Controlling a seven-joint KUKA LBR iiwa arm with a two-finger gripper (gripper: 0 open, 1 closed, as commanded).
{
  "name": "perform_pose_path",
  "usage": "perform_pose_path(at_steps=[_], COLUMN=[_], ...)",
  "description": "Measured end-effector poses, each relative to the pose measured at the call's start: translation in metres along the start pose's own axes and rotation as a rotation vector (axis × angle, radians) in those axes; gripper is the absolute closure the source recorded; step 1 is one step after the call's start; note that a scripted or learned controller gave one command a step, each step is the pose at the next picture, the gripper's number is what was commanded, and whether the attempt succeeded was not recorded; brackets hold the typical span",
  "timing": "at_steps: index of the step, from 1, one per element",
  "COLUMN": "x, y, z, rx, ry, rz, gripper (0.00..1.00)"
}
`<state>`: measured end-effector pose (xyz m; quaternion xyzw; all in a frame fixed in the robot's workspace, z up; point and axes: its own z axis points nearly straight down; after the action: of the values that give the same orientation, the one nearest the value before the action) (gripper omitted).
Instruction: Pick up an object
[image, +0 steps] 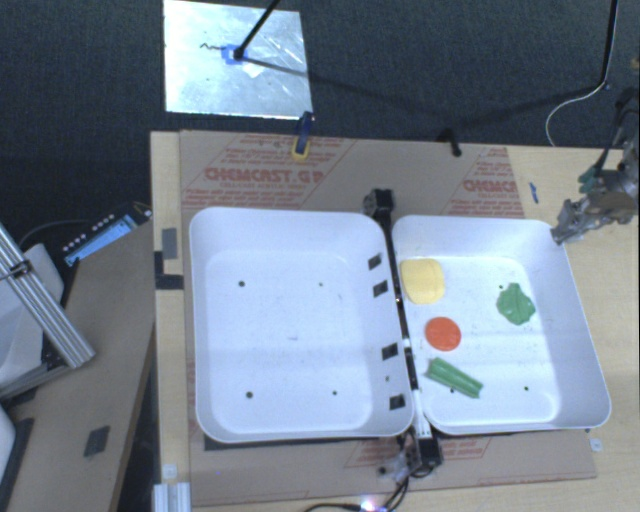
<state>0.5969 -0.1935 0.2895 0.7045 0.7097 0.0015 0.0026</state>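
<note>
1. Nearest to you, at the bottom of the view, you see the front edge of the brown board (300, 470) that carries both bins, with a small bunch of wires (410, 462) at the middle of it.
2. Above it the left bin (215, 400) lies beside the right bin (575, 400); the two touch along a middle seam with dark clips (383, 290).
3. In the right bin, the object closest to you is a long green piece (454, 378), lying at a slant near the seam.
4. Just behind it you find a round orange piece (443, 334), apart from the green one but near.
5. Behind that, a yellow block (423, 281) sits close to the seam, in the back-left part of this bin.
6. To the right of these, a darker green lump (516, 304) lies alone, well apart from the yellow block.
7. The gripper (572, 226) hangs over the back right corner of the right bin, at its rim. You can not tell from here if the end effector is released or clenched, and nothing is visible in it. All four objects rest on the bin floor.
8. Farthest away, a shiny metal sheet (237, 58) lies on the dark floor beyond the board.
</note>
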Motion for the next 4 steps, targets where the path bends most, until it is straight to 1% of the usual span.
perform_pose_path(at_steps=[1, 2, 3, 4], x=[0.095, 0.152, 0.264, 0.343], y=[-0.001, -0.037, -0.019, -0.024], z=[-0.070, 0.003, -0.036, 0.031], rx=[-0.002, 0.011, -0.001, 0.008], ry=[0.002, 0.004, 0.005, 0.003], rz=[-0.005, -0.001, -0.007, -0.002], gripper=[1.00, 1.00, 1.00, 1.00])
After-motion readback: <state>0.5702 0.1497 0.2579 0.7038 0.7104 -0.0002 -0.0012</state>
